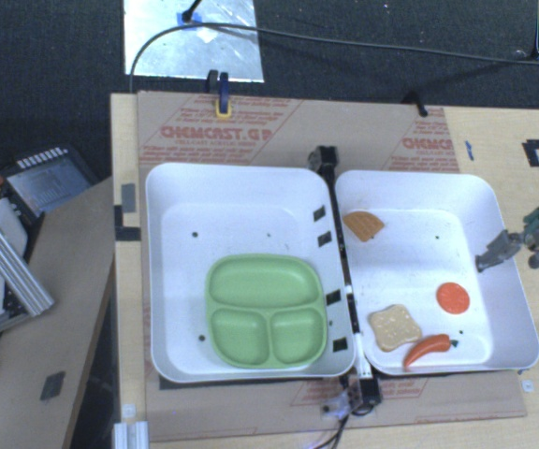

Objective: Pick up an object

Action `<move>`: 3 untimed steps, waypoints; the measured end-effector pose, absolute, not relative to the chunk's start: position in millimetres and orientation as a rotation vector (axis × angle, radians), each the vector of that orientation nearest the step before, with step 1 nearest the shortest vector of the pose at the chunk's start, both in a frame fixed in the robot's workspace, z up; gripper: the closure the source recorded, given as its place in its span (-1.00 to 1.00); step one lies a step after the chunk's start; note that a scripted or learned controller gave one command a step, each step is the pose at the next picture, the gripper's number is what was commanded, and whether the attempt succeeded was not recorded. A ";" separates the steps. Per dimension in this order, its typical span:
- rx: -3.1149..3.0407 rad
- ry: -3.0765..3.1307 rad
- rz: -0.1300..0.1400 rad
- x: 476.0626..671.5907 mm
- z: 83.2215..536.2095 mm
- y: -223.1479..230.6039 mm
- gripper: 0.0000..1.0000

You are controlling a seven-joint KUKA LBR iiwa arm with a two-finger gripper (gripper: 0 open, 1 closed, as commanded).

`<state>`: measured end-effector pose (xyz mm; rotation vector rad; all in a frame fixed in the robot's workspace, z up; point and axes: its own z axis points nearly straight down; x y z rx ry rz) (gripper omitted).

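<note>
Several small objects lie in the right bin [494, 204]: an orange-brown wedge [364, 224] at its far left, a red disc [453, 296] right of centre, a tan toast slice [394, 326] near the front, and a red pepper [428, 348] just in front of the toast. My gripper [515, 254] hovers over the right rim of this bin, above and to the right of the red disc. It is open and nothing sits between its fingers.
The left bin [171, 204] holds a green divided plate [265, 309] in its front half. A black divider with clips [337, 269] runs between the bins. Cardboard [279, 129] lies under both bins, with cables across the back.
</note>
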<state>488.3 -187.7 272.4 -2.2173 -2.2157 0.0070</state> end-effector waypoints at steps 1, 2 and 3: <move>-2.219 -2.226 -0.001 490.5 277.4 -187.1 -1.00; -2.219 -2.223 0.000 500.6 226.0 -182.8 -1.00; -2.218 -2.220 0.002 496.9 163.7 -182.7 -1.00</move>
